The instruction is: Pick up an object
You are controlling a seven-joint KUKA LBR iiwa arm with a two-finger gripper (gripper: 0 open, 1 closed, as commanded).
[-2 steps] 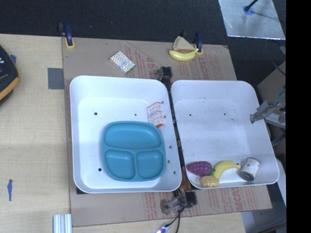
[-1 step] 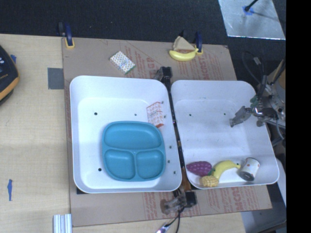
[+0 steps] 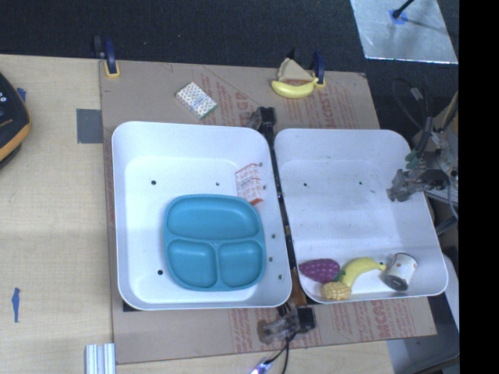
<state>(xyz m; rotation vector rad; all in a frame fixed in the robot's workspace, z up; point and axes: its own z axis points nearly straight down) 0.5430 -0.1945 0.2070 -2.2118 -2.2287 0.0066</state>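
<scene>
The right bin (image 3: 351, 209) holds a purple toy fruit (image 3: 319, 269), a yellow banana (image 3: 361, 270), a small yellow corn piece (image 3: 336, 291) and a white cup lying on its side (image 3: 399, 272), all along its near edge. My gripper (image 3: 403, 184) hangs at the bin's right rim, well above these objects in the view, with nothing seen between its fingers. In the left bin (image 3: 136, 178) lies a blue divided plate (image 3: 214, 241), and a small red-and-white packet (image 3: 249, 183) rests near the bin's right wall.
On the cardboard behind the bins lie a yellow banana toy (image 3: 294, 87) and a small patterned packet (image 3: 196, 99). Blue clamps hold the board's far edge. A yellow-and-black device (image 3: 9, 119) sits at the far left of the bench.
</scene>
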